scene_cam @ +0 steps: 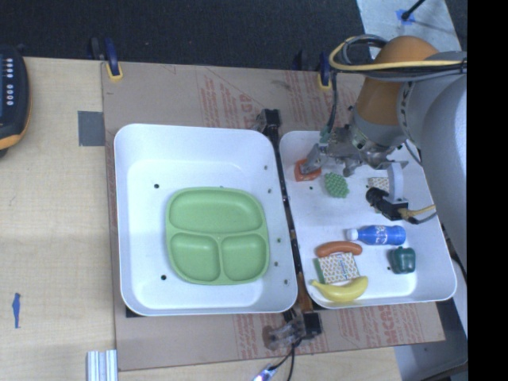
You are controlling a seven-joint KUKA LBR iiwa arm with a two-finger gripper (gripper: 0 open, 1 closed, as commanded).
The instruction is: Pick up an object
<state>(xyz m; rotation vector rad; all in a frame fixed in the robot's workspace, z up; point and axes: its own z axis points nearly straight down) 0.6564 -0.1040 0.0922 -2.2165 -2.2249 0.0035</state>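
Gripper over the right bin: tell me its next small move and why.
Probably a short descent onto the green waffle-textured piece. The gripper hangs at the right bin's far end, with that piece just below it and an orange-red item beside it; nothing visibly sits between its fingers, so no pick is made yet.

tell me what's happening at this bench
A grey arm reaches into the right bin, its tool low at the far end near an orange-red item and a green netted piece. A blue bottle, hot dog and banana lie nearer. The left bin holds a green divided plate.
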